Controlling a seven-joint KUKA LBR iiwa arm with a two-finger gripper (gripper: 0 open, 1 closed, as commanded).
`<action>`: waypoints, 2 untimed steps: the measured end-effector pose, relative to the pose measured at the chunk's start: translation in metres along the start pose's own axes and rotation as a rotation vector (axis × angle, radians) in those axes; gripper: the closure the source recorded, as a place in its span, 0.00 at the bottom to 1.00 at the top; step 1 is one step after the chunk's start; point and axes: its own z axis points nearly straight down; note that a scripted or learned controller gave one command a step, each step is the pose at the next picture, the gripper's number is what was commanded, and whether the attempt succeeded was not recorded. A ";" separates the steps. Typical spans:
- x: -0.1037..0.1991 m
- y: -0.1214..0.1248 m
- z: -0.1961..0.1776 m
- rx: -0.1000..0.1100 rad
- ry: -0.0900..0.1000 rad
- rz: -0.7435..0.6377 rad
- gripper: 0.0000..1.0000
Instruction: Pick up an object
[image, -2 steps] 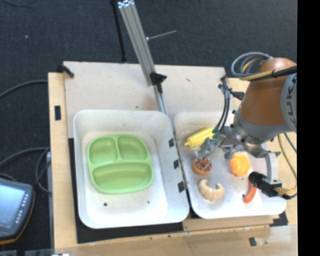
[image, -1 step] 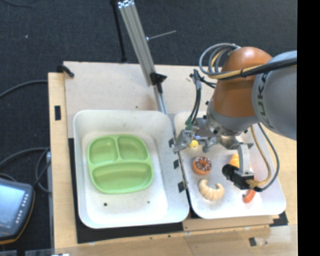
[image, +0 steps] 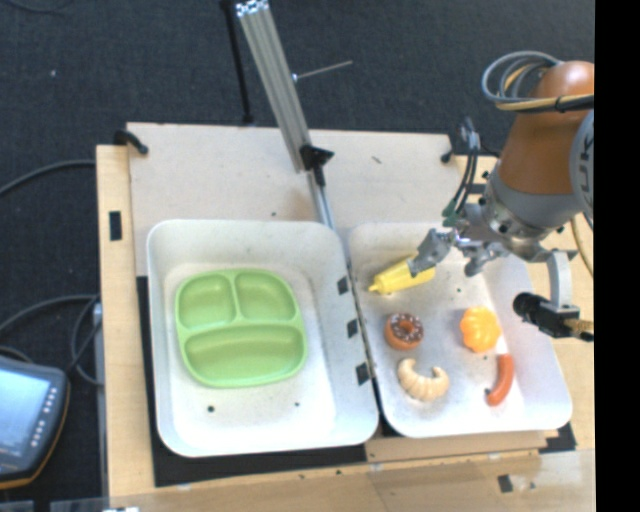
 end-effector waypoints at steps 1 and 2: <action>0.041 -0.047 0.064 0.012 0.007 -0.008 0.00; 0.040 -0.065 0.060 0.003 0.004 -0.003 0.00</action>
